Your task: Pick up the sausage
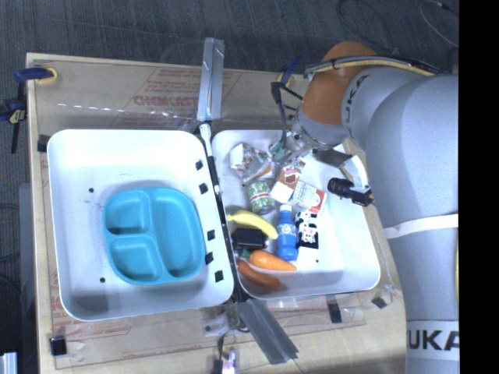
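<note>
The sausage (257,277) lies at the near edge of the right bin (355,265), touching the carrot (273,262) beside it, with a banana (253,222) and bottle (287,234) just beyond. The arm (405,131) bends over the bin's far end, its end effector (284,148) low among wrappers there, well apart from the sausage; whether it is released or clenched cannot be told. The left bin (70,287) holds a blue tray (152,236).

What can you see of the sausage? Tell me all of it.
The sausage is a reddish-brown, smooth, glossy-looking link, lying on its side along the near wall of the right bin, close to the divider between the bins. An orange carrot lies along and partly over its top edge, hiding some of it. The gripper is at the bin's far end, well apart from it.
</note>
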